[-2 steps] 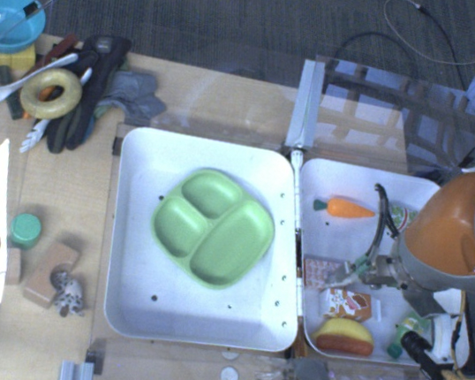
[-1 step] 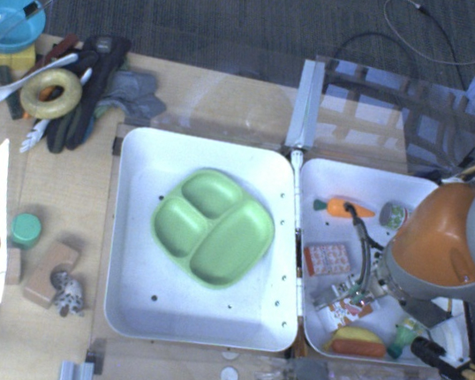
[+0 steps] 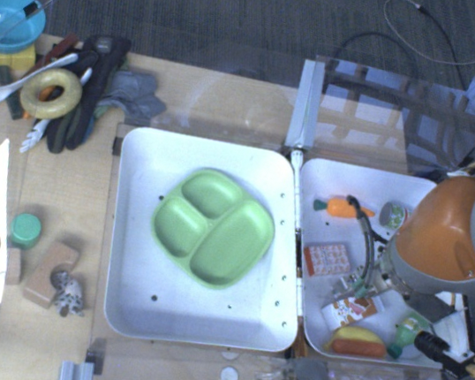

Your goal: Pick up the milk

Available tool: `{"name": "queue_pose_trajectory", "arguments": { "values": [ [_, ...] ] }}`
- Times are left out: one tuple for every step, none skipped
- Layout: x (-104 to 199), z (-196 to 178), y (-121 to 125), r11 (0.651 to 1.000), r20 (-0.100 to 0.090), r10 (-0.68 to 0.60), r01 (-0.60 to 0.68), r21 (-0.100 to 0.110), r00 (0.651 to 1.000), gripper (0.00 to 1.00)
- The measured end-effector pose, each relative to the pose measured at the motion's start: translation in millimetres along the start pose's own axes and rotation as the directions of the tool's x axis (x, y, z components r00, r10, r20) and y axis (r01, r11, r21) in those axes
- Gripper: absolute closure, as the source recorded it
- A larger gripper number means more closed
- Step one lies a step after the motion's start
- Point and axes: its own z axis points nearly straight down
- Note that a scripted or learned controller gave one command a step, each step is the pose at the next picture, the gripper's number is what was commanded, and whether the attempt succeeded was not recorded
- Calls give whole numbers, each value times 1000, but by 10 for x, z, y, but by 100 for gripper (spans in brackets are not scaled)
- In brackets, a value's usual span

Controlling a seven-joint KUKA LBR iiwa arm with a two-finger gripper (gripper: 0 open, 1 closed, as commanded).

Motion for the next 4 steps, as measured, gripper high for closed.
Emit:
{"name": "queue_pose_trajectory", "arguments": {
  "values": [
    [436,-827,502,949,-7,314,-314,21,949,100],
    [436,-826,501,949,-6,314,-314,20,949,0],
    [-119,-297,-143,970,-8,243,-242,22,970,0],
    [-55,130,-92,999,-8,49,-49,13,999,0]
  ]
}}
